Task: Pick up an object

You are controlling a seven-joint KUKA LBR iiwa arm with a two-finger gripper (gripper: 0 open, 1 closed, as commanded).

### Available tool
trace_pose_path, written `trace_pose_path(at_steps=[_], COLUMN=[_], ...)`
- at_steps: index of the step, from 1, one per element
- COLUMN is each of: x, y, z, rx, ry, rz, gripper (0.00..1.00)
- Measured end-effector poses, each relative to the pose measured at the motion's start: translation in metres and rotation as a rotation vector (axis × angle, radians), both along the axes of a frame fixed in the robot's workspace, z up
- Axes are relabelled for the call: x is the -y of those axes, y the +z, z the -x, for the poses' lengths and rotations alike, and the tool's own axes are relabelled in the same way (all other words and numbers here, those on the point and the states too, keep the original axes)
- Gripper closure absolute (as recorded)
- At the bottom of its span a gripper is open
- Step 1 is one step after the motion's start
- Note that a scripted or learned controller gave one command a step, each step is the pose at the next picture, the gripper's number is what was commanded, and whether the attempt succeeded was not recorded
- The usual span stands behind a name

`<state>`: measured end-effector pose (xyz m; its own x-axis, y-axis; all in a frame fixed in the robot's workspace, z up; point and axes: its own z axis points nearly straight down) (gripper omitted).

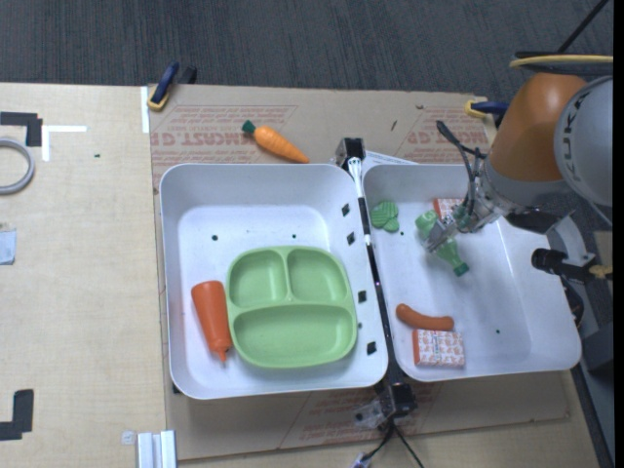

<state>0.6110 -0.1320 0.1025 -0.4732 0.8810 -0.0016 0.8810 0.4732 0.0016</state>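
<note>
Two white bins sit side by side on a cardboard sheet (292,115) laid over the wood bench (78,291). Left bin (185,203) is the bigger-looking one; it holds a green divided plate (292,306) w/ three compartments, lying flat near the front, and an orange carrot-like toy (212,318) just beside the plate's left edge, pointing toward the front. Right bin (517,339) holds several smaller things: a green bottle-like toy (444,242) tilted near the middle, a flat green leafy piece (384,215) toward the bin's back-left corner, a red-and-white packet (447,209) at the back, partly hidden, a small orange sausage shape (425,316) near the front-left, and a square red cracker-like pack (439,348) just in front of it. Grey arm (585,135) w/ orange band reaches in from the right side, wrist over the right bin's back half. Gripper (458,225) is down in that bin, tips right at the green bottle-like toy; jaws look narrow, and the toy's upper part seems pinched between them, though it's small and a bit blurred. Toy appears to touch or sit v. near the bin floor. Outside the bins: a second carrot (276,142) lies on the cardboard behind the left bin, a blue-and-yellow clamp (163,86) sits at the cardboard's back-left corner, black clips (351,151) join the bins at back and front.
</note>
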Motion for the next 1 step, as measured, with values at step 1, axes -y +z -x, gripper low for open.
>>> trace_pose_path(at_steps=[1], x=[-0.0627], y=[0.0898], z=[0.0373], rx=[-0.001], ry=[-0.118], rz=[0.000], gripper=[1.00])
